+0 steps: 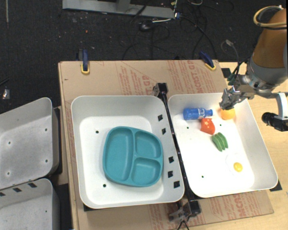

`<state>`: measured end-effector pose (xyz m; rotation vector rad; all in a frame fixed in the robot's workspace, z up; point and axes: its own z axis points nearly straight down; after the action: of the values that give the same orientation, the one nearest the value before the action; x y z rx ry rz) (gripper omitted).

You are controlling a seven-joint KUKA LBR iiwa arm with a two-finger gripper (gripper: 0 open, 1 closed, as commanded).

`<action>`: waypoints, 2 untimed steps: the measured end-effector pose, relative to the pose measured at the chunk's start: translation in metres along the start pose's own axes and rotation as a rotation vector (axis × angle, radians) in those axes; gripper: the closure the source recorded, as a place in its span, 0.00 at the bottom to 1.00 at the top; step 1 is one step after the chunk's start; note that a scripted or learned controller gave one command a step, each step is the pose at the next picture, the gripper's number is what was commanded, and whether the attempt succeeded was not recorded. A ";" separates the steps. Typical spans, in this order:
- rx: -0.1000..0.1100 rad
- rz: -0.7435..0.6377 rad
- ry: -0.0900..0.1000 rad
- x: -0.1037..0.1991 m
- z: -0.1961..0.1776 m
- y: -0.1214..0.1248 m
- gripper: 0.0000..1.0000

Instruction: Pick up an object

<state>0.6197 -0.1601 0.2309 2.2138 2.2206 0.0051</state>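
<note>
Nearest me, a teal plate point(133, 156) lies in the left bin point(83, 138). Over in the right bin point(258, 146), the gripper point(227, 103) sits just above an orange toy point(227, 114); whether it grips, I cannot tell.

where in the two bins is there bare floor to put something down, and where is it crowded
Right bin: bare floor along the near edge and left side, below the green toy and left of the yellow piece. Its far right corner is crowded: blue bottle, red toy, orange toy and the end effector. Left bin: a teal plate covers the middle, leaving margins.

Smooth glossy white plastic bins point(87, 114), a matt teal plastic tray point(132, 156), bare cardboard sheet point(133, 75) beneath.
</note>
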 end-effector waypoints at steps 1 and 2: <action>0.009 -0.003 0.004 0.050 0.009 -0.022 1.00; 0.008 -0.005 0.004 0.109 0.002 -0.043 1.00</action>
<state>0.5760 -0.0512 0.2284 2.2144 2.2315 0.0006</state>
